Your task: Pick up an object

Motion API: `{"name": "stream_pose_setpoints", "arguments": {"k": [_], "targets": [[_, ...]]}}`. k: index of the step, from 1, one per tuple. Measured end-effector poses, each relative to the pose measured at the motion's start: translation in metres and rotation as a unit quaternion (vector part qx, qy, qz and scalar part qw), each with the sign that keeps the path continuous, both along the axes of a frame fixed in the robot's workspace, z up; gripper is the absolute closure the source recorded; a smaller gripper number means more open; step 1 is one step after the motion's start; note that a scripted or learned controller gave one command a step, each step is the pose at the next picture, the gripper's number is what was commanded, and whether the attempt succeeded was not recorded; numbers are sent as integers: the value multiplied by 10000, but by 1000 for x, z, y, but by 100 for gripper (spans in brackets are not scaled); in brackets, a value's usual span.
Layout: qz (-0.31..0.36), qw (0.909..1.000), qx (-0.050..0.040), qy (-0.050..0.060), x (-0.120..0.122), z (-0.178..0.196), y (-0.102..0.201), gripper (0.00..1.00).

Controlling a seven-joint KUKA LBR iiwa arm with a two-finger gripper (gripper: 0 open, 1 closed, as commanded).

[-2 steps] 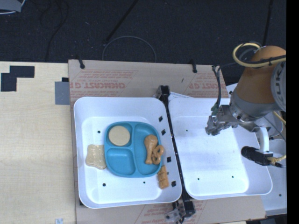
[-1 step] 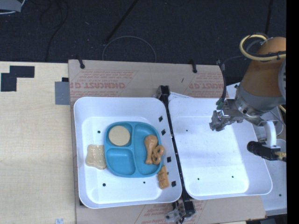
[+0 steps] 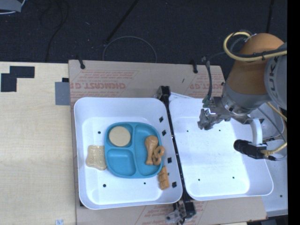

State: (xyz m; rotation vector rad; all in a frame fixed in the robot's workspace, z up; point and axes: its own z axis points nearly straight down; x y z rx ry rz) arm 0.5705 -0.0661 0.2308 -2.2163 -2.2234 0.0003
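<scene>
Nearest, a small tan block (image 3: 163,178) lies in the left white bin (image 3: 89,191) beside the blue sectioned plastic tray (image 3: 125,165). The hand (image 3: 206,119) hangs over the right white bin (image 3: 220,172); objects lie to its left. Grip state indeterminable.

I see my arm (image 3: 262,69) is grey with one orange band. A yellow cable (image 3: 234,43) loops over it. The metal gripper (image 3: 208,118) is grey.
</scene>
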Motion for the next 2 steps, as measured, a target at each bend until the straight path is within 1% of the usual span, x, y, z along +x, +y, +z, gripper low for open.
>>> {"name": "stream_pose_setpoints", "arguments": {"k": [1, 2], "targets": [[4, 10000, 4, 12, -1, -9, 54, 100], [7, 10000, 2, 6, 4, 1, 106, 100]]}}
